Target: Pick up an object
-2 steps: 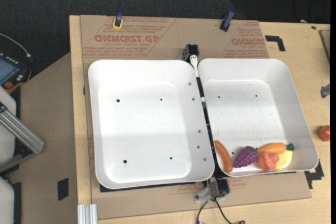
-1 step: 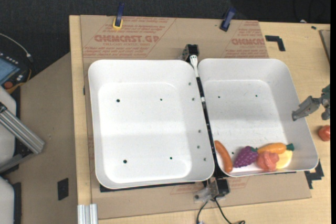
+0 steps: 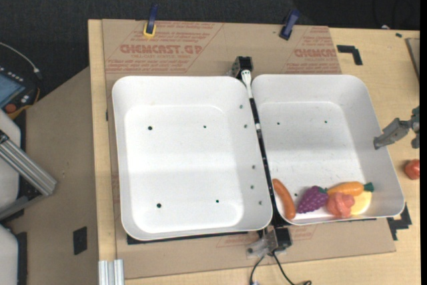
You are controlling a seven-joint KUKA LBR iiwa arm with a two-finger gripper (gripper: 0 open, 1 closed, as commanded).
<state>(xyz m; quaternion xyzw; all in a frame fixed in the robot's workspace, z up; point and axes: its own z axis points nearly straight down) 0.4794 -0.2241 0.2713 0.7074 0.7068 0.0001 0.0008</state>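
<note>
Several toy foods lie along the front edge of the right bin (image 3: 313, 103): an orange sausage (image 3: 283, 199), a purple bunch of grapes (image 3: 311, 199), a red-pink piece (image 3: 339, 205), an orange carrot (image 3: 348, 189) and a yellow piece (image 3: 361, 205). They are bunched together and touching. My gripper (image 3: 387, 138) reaches in from the right as a small grey shape, over the right rim of that bin. It is well behind and to the right of the toys, and I see nothing held in it.
The left bin (image 3: 183, 157) stands beside the right one, with a black strip (image 3: 257, 137) between them. A small red object (image 3: 411, 170) lies on the cardboard right of the bins. A yellow clamp (image 3: 149, 29) and a blue clamp (image 3: 289, 24) hold the cardboard's back edge.
</note>
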